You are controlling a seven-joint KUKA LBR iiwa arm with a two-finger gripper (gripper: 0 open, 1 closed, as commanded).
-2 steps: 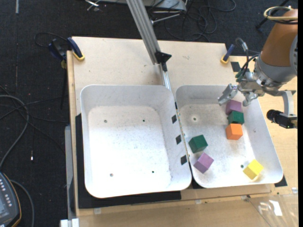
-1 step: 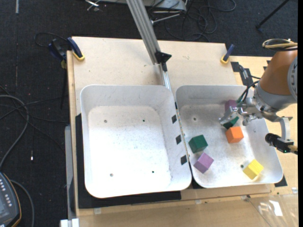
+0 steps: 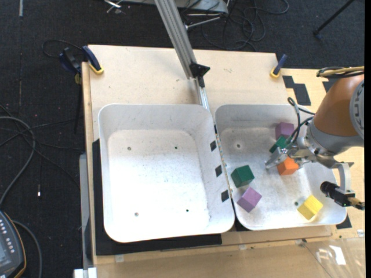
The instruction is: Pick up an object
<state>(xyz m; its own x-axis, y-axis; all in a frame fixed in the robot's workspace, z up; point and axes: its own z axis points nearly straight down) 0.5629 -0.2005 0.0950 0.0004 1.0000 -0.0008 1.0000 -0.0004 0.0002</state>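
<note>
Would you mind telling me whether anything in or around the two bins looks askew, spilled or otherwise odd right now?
Nothing stands out. The green block, purple block, yellow block and orange block all lie loose inside the right bin, none spilled over its rim. The hand sits low beside the orange block, with another purple block just behind.

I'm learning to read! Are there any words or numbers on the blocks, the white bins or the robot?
No words or numbers can be read anywhere in this picture.
The blocks are plain: green block, purple block, yellow block, orange block.
The black marks on the right bin at its left wall are just shapes, not letters.
The robot arm has no label to read.
</note>
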